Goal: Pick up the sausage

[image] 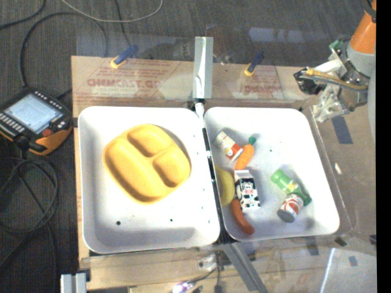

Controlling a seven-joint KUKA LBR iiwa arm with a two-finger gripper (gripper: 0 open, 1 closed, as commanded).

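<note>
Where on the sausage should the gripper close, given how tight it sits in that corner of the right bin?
Probably the lower half of the sausage, from straight above, fingers closing across its narrow width. It lies flat and slanted near the right bin's front left corner; its upper end sits against the milk carton and banana, while the lower end has bare floor either side.

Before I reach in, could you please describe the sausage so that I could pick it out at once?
Look in the right bin, along its near-left edge. The sausage lies there just below the banana and beside the cow-print carton. It is the only reddish-brown, thin, curved piece; the carrot further up is brighter orange with a green top.
</note>
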